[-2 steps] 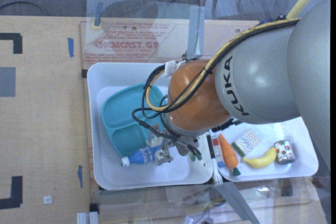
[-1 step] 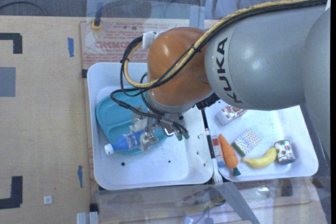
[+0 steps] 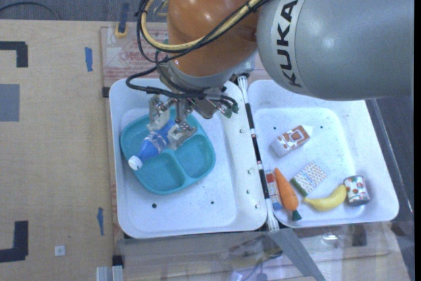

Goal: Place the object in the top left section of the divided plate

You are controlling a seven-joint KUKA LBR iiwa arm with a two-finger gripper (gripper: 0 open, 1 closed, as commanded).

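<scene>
Bottle first: the small clear plastic bottle with a white cap [image 3: 148, 148] lies on the teal divided plastic plate [image 3: 191, 168] in the left white bin [image 3: 191, 214], over the plate's upper-left section, its long axis slanting from cap at lower left up toward the gripper [image 3: 168, 125]. The jaws sit right at its upper end; whether they clamp it, I cannot tell, perhaps just touching.
</scene>
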